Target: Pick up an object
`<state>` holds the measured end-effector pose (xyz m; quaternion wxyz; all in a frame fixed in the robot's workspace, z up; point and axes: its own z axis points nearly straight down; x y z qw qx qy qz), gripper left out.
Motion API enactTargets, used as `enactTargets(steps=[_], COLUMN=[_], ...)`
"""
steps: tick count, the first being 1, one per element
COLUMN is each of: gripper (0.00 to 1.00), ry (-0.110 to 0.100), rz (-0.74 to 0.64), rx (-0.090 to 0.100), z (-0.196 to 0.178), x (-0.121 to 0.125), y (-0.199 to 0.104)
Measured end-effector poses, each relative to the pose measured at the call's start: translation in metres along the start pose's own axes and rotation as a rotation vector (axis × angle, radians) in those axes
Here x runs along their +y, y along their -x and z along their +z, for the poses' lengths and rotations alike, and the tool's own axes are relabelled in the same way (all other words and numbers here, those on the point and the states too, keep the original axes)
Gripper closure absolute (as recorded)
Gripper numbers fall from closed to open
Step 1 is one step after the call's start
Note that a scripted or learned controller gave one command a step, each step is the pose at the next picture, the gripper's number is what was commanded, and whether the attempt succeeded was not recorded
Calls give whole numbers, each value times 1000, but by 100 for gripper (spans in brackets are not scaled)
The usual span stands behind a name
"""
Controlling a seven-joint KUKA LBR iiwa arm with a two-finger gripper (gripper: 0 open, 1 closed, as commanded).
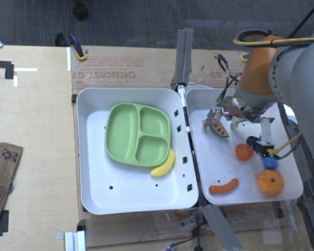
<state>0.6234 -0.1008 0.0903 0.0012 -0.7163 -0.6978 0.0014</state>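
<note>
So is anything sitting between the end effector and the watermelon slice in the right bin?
Nothing visible does. The end effector hangs right at the watermelon slice; the tomato, sausage and pumpkin lie off to the side, nearer the camera.

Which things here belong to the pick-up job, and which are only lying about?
For the job:
gripper
watermelon slice at its fingertips
tomato
sausage
orange pumpkin
blue object
banana
green divided plate

Lying about:
blue-handled tool
brown paper bag
</note>
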Motion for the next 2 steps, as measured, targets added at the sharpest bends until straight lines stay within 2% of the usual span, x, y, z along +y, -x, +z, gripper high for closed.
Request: enactTargets(steps=[1,2], gripper=[100,100], ry=[-2,2], rz=[3,23], rx=[0,-1], z=[-8,-100], x=[0,17], y=[1,-57])
